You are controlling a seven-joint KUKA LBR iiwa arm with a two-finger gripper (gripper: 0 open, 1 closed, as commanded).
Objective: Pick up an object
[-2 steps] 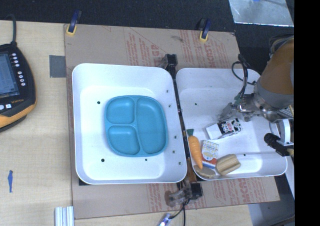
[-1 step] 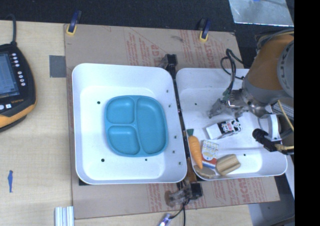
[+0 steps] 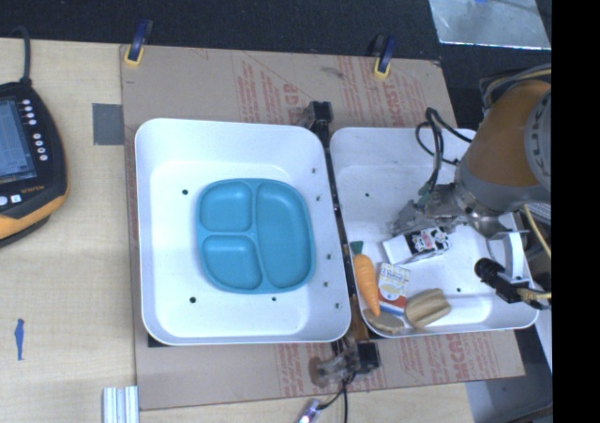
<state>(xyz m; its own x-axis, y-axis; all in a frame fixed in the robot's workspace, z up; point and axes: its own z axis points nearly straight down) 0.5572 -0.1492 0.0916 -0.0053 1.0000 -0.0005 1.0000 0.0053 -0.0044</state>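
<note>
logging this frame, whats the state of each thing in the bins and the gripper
blue divided plate: flat in left bin, nothing on it
carrot: lying by right bin's left wall
small carton: lying beside carrot
gripper: down over right bin, above white packet

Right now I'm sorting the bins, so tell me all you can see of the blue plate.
The blue divided plate looks like matte plastic, a rounded rectangle with three compartments: two smaller on its left, one long on its right. It lies flat, right side up, near the middle of the left white bin, touching nothing else.
</note>
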